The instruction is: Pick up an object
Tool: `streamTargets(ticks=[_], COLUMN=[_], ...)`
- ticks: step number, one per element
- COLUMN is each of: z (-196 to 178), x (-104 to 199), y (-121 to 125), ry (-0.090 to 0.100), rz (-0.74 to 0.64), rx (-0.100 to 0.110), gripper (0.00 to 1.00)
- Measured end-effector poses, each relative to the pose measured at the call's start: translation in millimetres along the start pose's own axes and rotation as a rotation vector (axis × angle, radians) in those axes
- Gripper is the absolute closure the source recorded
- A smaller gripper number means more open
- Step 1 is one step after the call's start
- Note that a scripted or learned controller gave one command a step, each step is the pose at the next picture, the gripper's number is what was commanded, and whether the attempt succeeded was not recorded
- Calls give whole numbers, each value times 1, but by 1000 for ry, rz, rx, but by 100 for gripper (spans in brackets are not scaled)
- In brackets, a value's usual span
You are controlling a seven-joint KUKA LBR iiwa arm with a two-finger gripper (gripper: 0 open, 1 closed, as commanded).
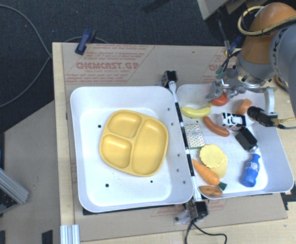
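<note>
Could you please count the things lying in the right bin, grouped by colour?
Yellow: 2, the banana and the round yellow piece
Orange or red: 5, the sausage, carrot, small orange piece, red piece, orange piece
Blue: 1, the bottle
Black or black-and-white: 2
Speckled pad: 1
Total: 11

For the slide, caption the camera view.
Tool over a red object in the right bin; yellow tray in the left bin.

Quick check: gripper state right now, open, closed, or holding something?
Gripper: down in the right bin at a small red object; open or closed cannot be told, and no hold is visible.
</note>
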State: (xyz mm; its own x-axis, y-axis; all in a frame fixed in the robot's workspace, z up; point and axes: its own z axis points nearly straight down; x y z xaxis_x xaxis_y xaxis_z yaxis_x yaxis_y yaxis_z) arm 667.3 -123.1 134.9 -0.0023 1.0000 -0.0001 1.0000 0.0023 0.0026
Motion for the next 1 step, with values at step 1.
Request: streamTargets(ticks=[1], z=[-50], x=[50], y=[-52], ry=[2], rz=[1], rx=[3], gripper=[100])
